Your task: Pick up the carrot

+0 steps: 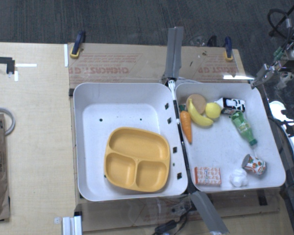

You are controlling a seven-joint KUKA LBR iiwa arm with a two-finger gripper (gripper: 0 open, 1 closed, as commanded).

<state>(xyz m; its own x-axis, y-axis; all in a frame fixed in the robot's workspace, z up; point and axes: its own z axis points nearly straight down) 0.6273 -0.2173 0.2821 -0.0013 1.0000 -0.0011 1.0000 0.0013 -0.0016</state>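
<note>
We see the slim orange carrot [186, 126] lying in the right white bin [272, 131], pressed along that bin's left wall with its thick end toward the back and its tip pointing forward. Just beside it curves a yellow banana [199, 117], with a brown round potato-like item [197, 102] behind and a yellow lemon [213, 110] to the right. A green plastic bottle [243, 127] lies tilted farther right, near a small black-and-white carton [233, 104]. Toward the front sit a red-and-white flat packet [207, 176], a white crumpled ball [239, 179] and an orange-patterned crushed cup [255, 165]. The left white bin [88, 131] holds a yellow three-compartment plastic tray [137, 159]. Of the claw's state we cannot tell anything.
</note>
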